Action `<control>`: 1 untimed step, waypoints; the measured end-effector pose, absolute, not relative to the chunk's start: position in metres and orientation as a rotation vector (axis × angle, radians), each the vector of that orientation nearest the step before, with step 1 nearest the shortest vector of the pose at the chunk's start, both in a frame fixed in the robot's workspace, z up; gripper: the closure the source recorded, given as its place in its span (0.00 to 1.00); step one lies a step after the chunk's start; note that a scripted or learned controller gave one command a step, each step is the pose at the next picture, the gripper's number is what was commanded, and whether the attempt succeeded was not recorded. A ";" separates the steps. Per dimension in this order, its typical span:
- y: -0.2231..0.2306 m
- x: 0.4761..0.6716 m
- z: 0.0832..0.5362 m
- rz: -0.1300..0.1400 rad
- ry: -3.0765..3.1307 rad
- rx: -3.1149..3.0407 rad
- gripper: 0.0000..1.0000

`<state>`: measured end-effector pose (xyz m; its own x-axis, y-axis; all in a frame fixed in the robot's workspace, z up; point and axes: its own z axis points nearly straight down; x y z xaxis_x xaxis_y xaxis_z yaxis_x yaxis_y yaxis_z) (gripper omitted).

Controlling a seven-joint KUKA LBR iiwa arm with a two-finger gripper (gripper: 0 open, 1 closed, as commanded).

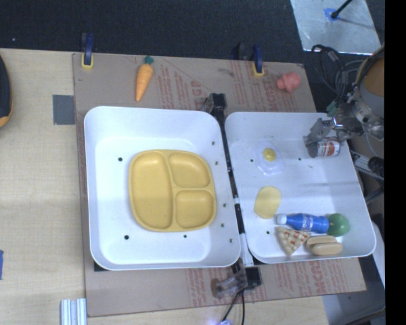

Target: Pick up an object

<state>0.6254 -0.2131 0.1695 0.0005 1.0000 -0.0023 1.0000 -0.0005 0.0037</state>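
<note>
Tray (171, 189), yellow, rigid, sat in left bin (101, 124); too wide for pinch. Right bin (247, 131) held pale disc (267, 202), blue bottle (304, 222), pizza slice (291, 240), bread (324, 247) at near edge. Small can (329, 147) lay at far right: judged light, stiff, slippery; best taken across body. Gripper (319, 139) was touching can; grasp could not be told.
</note>
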 end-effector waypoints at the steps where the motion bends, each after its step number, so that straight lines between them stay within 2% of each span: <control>1: -0.120 0.660 0.220 0.009 2.235 2.205 1.00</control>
<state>0.6596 -0.1197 0.2197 -0.0137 0.9999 0.0028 0.9999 0.0136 0.0055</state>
